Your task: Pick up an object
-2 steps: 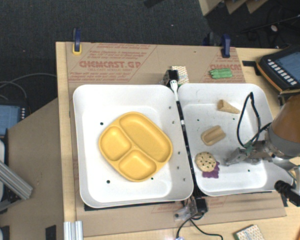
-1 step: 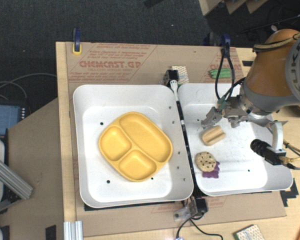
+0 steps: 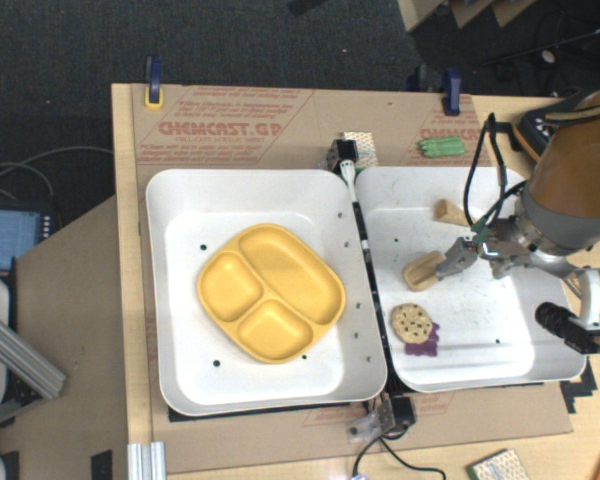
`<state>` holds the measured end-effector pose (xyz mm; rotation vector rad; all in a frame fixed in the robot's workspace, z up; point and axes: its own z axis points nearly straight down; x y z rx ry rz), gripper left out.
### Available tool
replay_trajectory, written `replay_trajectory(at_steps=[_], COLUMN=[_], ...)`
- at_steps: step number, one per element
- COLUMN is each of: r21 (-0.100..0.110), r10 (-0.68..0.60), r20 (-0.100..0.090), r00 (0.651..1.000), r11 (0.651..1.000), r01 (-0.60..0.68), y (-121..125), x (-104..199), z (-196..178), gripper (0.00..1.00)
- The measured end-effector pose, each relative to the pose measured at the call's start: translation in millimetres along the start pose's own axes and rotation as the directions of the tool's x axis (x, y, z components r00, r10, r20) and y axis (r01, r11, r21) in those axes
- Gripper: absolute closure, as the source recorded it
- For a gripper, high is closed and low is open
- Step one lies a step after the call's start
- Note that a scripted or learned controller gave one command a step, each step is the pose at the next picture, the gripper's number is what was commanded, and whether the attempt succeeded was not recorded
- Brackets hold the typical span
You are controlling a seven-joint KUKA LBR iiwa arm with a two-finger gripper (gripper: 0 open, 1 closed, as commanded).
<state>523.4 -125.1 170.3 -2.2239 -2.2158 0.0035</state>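
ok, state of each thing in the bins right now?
Yellow three-compartment plastic tray: flat in left bin, upright.
Tan elongated block: right bin, at end effector tip.
Small tan chunk: loose.
Round speckled cookie: flat, beside purple piece.

floor (image 3: 130, 28): dark carpet | bench (image 3: 250, 123): brown board | clamps (image 3: 154, 81): blue
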Motion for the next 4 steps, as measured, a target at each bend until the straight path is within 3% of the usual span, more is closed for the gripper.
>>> replay_trajectory(at_steps=[1, 2, 3, 4], r21=[-0.004, -0.009, -0.007, -0.012], r10=[-0.002, -0.006, -0.004, -0.01], r20=[-0.003, 0.002, 0.002, 0.0], r00=[1.0, 1.0, 1.0, 1.0], r11=[1.0, 1.0, 1.0, 1.0], r01=[0.002, 0.006, 0.004, 0.01], y=[-14, 39, 37, 43], x=[20, 17, 17, 74], z=[88, 85, 75, -20], gripper=[0.0, 0.0, 1.0, 1.0])
